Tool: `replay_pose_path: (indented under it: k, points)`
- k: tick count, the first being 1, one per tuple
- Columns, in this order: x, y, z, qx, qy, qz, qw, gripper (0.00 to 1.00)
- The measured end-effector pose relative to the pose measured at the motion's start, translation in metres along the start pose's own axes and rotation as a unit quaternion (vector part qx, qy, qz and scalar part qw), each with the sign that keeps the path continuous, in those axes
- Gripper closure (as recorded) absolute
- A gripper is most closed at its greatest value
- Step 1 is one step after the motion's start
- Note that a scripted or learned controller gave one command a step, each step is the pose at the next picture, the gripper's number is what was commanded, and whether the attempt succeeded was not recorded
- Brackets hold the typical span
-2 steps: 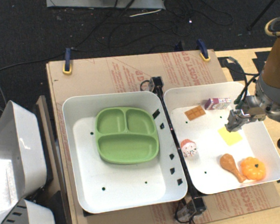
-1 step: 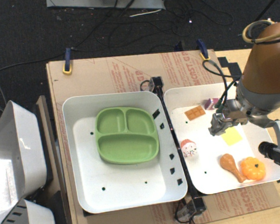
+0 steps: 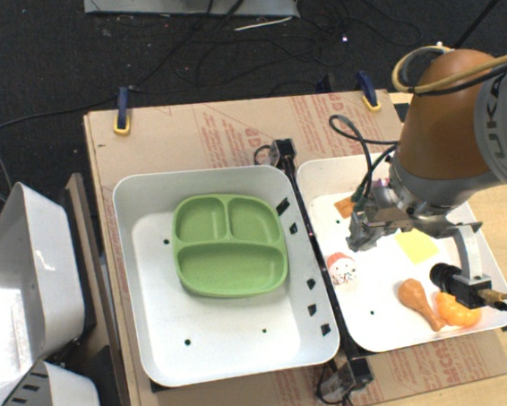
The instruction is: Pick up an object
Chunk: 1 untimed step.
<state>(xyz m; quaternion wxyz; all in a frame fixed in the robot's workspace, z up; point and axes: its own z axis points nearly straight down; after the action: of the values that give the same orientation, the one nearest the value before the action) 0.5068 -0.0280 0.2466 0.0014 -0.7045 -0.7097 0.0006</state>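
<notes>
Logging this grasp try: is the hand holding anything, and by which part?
It cannot be told. The hand hangs over the right bin, near the round white toy, and the arm hides what lies under it.

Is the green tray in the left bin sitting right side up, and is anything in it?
Right side up and empty. The green tray lies flat in the left bin, its three compartments facing up with bare green floors.

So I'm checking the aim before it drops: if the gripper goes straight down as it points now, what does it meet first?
Probably the bare white floor of the right bin, beside the small white and red toy; depth is unclear.
</notes>
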Motion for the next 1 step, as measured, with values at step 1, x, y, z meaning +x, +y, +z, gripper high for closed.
replay_pose_path:
  k: [1]
  points:
    - [0.0480, 0.0086, -0.0044, -0.002, 0.000, 0.000, 1.0000, 1.00]
